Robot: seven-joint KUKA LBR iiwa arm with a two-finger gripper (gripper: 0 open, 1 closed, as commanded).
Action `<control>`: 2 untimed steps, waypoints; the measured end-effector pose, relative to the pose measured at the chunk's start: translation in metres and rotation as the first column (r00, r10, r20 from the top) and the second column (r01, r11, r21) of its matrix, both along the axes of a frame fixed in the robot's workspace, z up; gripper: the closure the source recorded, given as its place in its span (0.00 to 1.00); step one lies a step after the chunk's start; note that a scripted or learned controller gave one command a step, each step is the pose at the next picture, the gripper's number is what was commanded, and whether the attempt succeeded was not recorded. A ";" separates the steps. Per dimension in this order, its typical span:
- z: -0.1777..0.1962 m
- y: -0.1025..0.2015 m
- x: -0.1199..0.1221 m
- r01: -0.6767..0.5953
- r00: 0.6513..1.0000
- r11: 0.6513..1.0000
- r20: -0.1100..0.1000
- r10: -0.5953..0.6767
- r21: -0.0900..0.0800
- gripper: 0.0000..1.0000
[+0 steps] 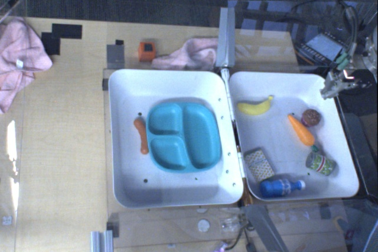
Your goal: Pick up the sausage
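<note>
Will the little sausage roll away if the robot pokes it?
Probably a bit. The sausage is thin and rounded, lying flat on the left bin's smooth floor, so a sideways nudge might roll it toward the blue plate beside it. It looks small and likely light.

Gripper (332,87) seen at the far right of the camera view, small and pale grey, tilted down and leftward. Sits low off a cluster of grey hardware and cabling at the frame's right edge, with little of the arm behind it distinguishable from that clutter. Finger state too small and blurred to read; nothing visible between the tips.
</note>
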State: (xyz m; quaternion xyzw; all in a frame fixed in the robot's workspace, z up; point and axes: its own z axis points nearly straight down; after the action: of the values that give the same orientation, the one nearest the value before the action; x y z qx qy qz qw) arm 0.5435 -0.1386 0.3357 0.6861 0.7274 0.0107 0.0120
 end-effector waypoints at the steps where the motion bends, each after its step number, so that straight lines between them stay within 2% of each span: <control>1: -0.156 0.014 0.040 0.368 0.929 0.930 -0.032 -0.368 0.003 1.00; 2: -0.147 0.016 0.042 0.360 0.932 0.933 -0.032 -0.360 0.004 1.00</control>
State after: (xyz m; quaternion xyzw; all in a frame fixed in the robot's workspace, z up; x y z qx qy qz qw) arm 0.5859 -0.1228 0.1886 0.8078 0.5894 0.0016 -0.0007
